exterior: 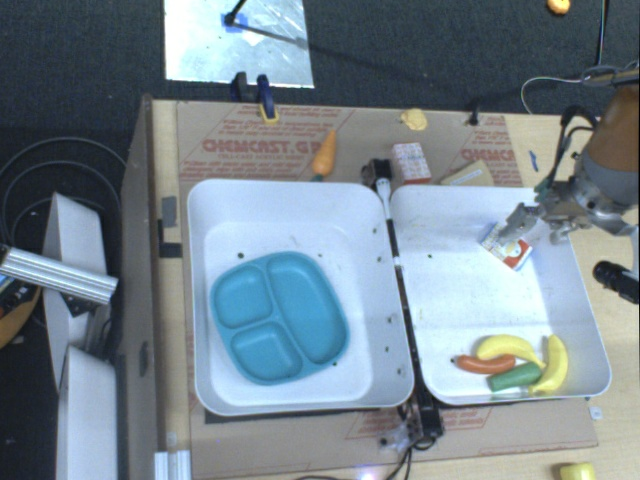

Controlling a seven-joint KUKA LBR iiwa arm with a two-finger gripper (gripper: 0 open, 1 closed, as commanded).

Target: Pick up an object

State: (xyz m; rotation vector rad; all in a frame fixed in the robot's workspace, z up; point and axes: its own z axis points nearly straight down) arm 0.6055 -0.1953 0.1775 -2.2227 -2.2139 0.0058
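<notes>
Over the right bin (570,268), near its back edge, the gripper (522,230) has its jaws closed on a small white-and-red packet (510,250), apparently lifted just off the floor; height is hard to judge. Grasp looks done; lift remains. Packet's long axis slants from upper left to lower right, red end pointing down. Banana (510,347) untouched at the front.
</notes>
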